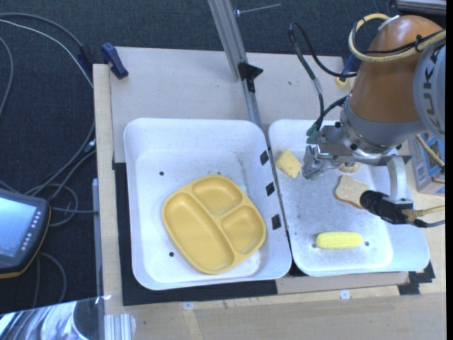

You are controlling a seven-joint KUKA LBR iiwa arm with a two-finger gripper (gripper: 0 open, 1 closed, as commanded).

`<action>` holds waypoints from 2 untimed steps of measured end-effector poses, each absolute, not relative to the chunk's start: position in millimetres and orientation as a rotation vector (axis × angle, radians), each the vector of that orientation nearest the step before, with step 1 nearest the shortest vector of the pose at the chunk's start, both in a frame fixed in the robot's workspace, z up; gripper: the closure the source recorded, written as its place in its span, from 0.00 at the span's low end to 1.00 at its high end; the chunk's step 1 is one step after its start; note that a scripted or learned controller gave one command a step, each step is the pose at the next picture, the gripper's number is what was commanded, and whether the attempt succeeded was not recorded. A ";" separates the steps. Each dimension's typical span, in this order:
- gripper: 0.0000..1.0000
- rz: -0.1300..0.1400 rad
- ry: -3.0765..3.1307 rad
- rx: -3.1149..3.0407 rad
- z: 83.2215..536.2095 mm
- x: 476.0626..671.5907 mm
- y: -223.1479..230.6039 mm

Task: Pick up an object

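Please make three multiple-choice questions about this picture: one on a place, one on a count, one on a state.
1. Where does the yellow corn cob lie?
A. right white bin
B. left white bin
C. bench

2. How many compartments has the yellow plastic divided plate?
A. two
B. three
C. five

3. How does the divided plate lie?
A. upside down
B. on edge
C. flat, hollows up

Answers: 1 A, the cob rests near the right bin's front wall. 2 B, one large and two smaller hollows show. 3 C, its hollows face the camera.
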State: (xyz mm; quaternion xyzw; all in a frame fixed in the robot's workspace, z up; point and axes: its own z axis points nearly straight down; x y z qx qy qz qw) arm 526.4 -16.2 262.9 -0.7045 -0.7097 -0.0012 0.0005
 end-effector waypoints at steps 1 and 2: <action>1.00 -0.003 -2.227 -2.215 255.1 548.4 25.7; 1.00 0.002 -2.224 -2.213 232.4 559.9 70.5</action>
